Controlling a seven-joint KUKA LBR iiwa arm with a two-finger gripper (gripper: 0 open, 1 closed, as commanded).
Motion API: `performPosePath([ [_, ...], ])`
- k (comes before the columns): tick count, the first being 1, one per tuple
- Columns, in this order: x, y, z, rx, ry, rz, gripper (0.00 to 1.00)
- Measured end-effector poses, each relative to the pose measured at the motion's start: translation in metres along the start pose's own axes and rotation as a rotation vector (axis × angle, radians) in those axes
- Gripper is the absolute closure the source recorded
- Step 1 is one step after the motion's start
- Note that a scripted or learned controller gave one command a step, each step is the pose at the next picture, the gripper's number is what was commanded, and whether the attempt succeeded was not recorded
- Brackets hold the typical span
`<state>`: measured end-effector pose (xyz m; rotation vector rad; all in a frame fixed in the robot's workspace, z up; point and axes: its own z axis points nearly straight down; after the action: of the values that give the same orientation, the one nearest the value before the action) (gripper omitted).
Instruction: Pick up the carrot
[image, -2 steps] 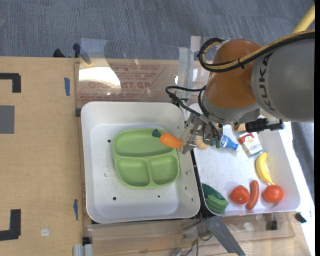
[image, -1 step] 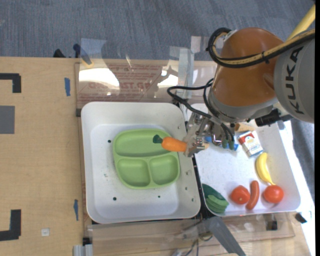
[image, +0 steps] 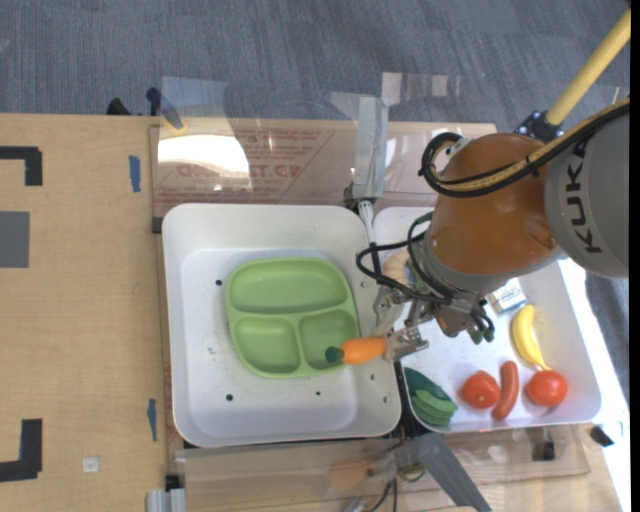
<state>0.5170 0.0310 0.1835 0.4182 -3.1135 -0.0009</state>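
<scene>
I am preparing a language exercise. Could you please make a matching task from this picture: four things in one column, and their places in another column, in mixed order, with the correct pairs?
Things:
1. carrot
2. banana
3. green plate
4. cucumber

Places:
A. far right of the right bin
B. middle of the left bin
C. at the gripper, over the plate's right edge
D. front left corner of the right bin

Pairs: 1-C, 2-A, 3-B, 4-D
</scene>
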Motion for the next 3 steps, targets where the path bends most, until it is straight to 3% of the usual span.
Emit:
performPosePath([
  [1,-0.001,0.001,-0.002,0.000,-0.004,-0.002,0.00],
  [2,-0.042,-0.056,-0.010,0.003,-0.008,0.021,0.00],
  [3,-0.045,-0.053,-0.022,0.003,-0.017,0.017,1.00],
])
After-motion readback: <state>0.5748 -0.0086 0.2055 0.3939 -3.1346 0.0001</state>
